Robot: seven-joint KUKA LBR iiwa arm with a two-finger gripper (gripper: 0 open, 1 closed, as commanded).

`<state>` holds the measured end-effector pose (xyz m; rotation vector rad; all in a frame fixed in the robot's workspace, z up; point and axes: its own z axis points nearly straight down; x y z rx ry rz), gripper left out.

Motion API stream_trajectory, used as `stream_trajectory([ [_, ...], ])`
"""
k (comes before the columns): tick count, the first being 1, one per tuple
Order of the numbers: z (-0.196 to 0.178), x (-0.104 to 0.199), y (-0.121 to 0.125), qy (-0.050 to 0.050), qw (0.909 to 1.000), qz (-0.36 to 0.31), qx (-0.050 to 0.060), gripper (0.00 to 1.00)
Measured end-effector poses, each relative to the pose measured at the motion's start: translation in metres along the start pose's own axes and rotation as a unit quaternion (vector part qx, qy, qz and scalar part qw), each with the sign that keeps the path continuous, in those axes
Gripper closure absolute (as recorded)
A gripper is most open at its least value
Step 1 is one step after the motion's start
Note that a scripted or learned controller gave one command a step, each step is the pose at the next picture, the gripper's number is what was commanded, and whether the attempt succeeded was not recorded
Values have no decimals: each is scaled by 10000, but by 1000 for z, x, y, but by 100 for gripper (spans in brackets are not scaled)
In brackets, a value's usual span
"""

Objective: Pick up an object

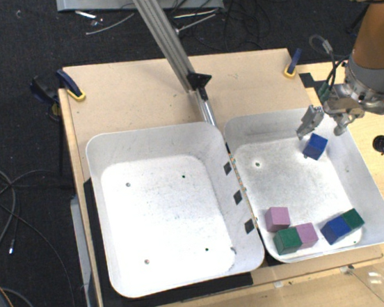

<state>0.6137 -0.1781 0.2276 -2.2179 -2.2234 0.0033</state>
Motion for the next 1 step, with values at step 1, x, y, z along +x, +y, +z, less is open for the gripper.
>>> stream_trajectory([
  [1,95,-43,8,3,10000,27,26,0],
])
